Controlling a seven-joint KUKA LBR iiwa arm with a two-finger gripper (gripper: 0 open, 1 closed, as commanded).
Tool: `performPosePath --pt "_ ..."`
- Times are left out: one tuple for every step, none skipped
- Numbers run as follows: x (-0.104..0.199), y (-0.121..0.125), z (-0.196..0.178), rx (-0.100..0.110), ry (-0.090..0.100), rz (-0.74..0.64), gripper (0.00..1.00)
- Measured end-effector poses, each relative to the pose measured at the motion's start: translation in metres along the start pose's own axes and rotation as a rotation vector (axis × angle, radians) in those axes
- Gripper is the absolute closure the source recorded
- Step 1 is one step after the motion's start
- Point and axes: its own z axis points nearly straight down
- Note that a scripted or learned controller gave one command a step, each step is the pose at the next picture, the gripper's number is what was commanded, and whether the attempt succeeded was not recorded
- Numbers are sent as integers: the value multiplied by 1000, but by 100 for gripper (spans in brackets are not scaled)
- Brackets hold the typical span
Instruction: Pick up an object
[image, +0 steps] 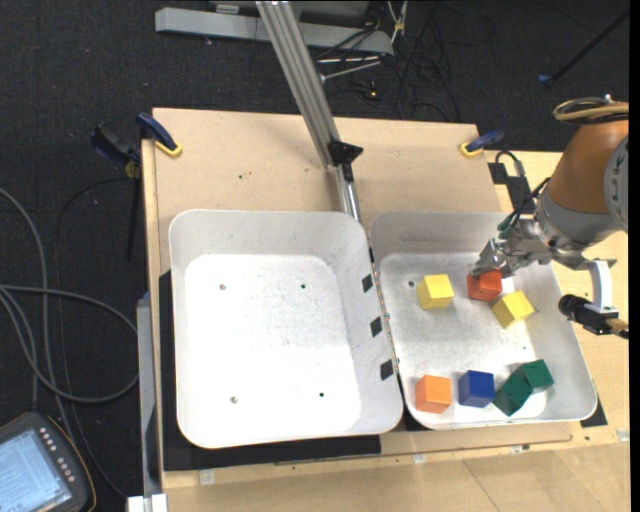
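Observation:
The right bin holds several small blocks. A red block lies near its back right, with a yellow block to its left and another yellow block just to its front right. Along the front edge sit an orange block, a blue block and two green blocks. My gripper hangs low right over the back of the red block, touching or nearly touching its top. The arm's grey wrist and orange band rise to the right of it.
The left bin lies beside the right one, with a narrow ridge between them. A slanted metal pole stands behind the bins. Clamps grip the bench's back corners. A black bracket overhangs the right bin's rim.

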Motion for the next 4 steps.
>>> performPosePath --pt "1 9 -45 14 2 -3 100" --pt "-5 18 -104 11 1 -3 100" --pt "1 17 -165 11 1 -4 100" --pt "57 15 -149 22 6 -7 100"
